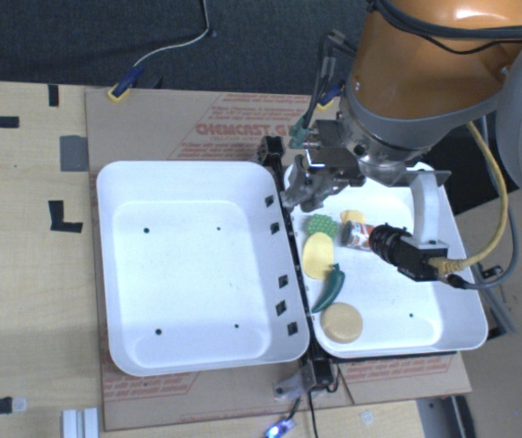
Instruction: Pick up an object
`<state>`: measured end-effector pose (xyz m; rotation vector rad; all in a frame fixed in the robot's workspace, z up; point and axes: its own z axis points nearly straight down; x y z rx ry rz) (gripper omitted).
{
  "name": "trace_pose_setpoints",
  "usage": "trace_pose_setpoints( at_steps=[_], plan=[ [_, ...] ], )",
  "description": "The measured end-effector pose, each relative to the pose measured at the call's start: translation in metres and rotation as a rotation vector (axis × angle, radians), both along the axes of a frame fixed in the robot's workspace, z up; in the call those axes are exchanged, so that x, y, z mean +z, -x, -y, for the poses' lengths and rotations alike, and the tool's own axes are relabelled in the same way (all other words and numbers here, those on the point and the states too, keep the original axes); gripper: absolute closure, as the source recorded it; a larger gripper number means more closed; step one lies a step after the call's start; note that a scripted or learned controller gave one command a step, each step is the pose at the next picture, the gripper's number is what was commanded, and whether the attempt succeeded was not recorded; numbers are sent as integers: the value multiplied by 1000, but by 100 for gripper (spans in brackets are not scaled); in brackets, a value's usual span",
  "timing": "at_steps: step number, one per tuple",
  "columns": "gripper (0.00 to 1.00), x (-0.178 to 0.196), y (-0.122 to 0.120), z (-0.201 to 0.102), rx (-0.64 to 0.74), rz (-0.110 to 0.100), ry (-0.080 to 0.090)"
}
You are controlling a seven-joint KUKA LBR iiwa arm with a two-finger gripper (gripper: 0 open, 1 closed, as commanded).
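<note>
Your gripper (314, 182), state untellable, sits in the right bin (443, 322); yellow object (318, 255) lies just below it.

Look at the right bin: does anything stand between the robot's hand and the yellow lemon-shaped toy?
Nothing visible does. The hand hangs at the right white bin's far left corner, with the yellow lemon-shaped toy just nearer the camera, beside a green patterned piece.
</note>
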<state>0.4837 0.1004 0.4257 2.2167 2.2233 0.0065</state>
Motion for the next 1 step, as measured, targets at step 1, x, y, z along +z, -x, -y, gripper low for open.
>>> trace_pose_setpoints(
  at_steps=[1],
  plan=[
    [100,-53,0,15,-4,-10,4]
  ],
)
